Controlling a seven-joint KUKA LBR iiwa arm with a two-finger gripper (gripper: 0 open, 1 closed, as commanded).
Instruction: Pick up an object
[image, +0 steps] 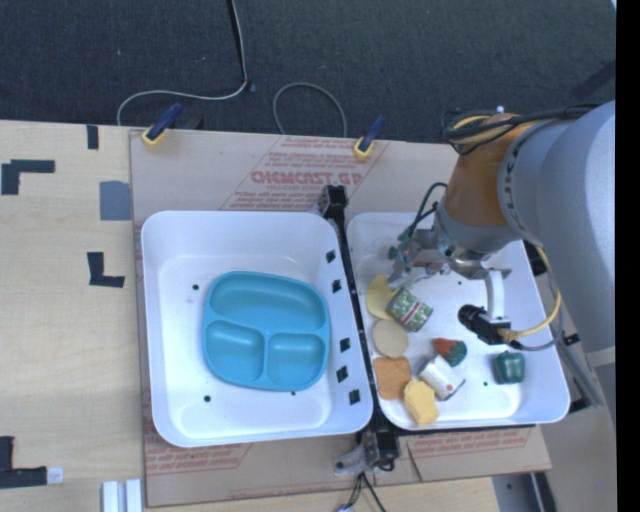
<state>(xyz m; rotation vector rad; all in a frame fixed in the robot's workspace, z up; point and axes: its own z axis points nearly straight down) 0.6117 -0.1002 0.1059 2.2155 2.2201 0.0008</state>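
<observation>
Nothing is lifted yet. The hand (412, 262) hangs just above the small green-and-white labelled can (410, 309), which lies in the right white bin (540, 405); I cannot tell its grip state. Grasping and lifting remain.

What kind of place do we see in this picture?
Probably a robotics lab test bench, not a kitchen. A grey robot arm reaches over two white bins clamped to a board, one holding toy food pieces, the other a blue divided tray.
</observation>
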